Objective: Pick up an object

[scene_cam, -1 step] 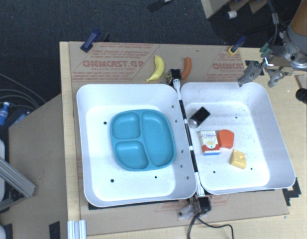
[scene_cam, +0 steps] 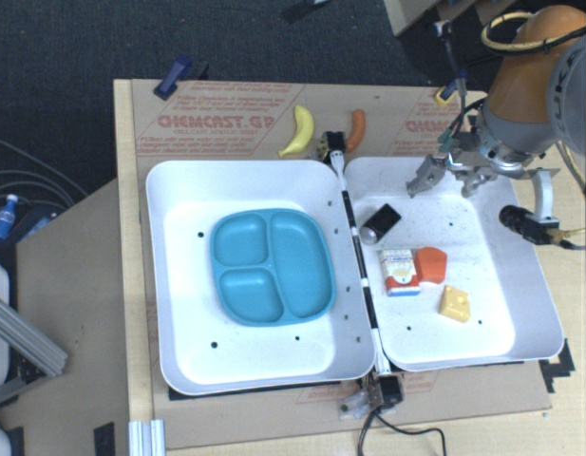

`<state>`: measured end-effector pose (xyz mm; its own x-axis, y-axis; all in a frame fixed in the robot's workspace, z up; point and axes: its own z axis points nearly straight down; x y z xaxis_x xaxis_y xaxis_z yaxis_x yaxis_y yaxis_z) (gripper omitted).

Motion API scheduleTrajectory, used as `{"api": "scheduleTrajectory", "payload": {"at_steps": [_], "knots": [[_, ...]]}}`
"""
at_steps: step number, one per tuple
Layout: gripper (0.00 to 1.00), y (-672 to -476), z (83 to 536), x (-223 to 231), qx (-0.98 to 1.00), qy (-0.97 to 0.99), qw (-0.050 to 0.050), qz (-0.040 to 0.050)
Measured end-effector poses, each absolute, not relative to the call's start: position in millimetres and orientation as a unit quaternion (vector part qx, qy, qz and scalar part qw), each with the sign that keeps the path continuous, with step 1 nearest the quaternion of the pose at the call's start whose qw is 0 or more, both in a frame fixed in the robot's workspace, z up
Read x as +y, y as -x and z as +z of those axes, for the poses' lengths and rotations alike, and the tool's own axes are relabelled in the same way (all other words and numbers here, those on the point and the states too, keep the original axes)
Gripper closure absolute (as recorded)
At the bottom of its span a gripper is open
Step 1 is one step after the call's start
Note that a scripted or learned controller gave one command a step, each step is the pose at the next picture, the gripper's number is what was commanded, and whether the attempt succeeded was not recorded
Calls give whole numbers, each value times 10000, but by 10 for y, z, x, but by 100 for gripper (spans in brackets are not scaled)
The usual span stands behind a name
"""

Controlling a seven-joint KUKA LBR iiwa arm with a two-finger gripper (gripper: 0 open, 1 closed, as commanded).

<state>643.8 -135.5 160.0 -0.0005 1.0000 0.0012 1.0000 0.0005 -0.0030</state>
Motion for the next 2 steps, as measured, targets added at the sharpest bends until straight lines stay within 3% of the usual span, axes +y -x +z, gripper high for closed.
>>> {"api": "scheduleTrajectory", "payload": {"at_steps": [1, 2], "knots": [[0, -6318, 1023, -1110, -7070, 7072, -49, -43], [0, -5930, 969, -1016, -7060, 7080, -140, -102]]}}
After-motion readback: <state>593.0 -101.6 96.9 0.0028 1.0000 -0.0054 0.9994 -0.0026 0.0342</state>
